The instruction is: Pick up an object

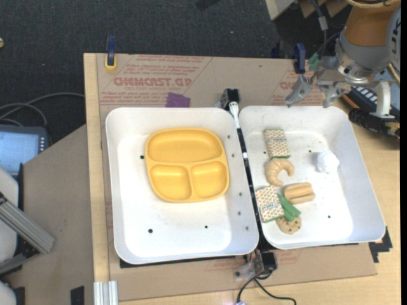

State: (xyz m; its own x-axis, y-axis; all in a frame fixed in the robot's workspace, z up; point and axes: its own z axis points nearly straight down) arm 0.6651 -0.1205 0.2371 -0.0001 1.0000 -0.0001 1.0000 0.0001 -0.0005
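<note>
Hanging above the far rim of the right bin (356, 138), the tool (316, 93) has its two fingers spread apart with nothing between them; the orange-banded arm (372, 11) rises from it toward the far right corner. Everything loose lies on the floor of the right bin, well apart from the tool. A checkered packet (276, 143) sits farthest, at the left side of the bin, with a croissant (279, 169) just near of it. Nearer still, a small hot dog bun (299, 192) lies beside a second checkered packet (269, 203), a green piece (286, 205) resting between them, and a round cookie (289, 225) touches the packet's near edge. A small white object (327, 162) rests alone toward the right. The left bin (127, 170) holds a yellow divided plate (187, 164) with three compartments. Both bins stand on a cardboard sheet (152, 78) covering the tabletop (388, 183)
</note>
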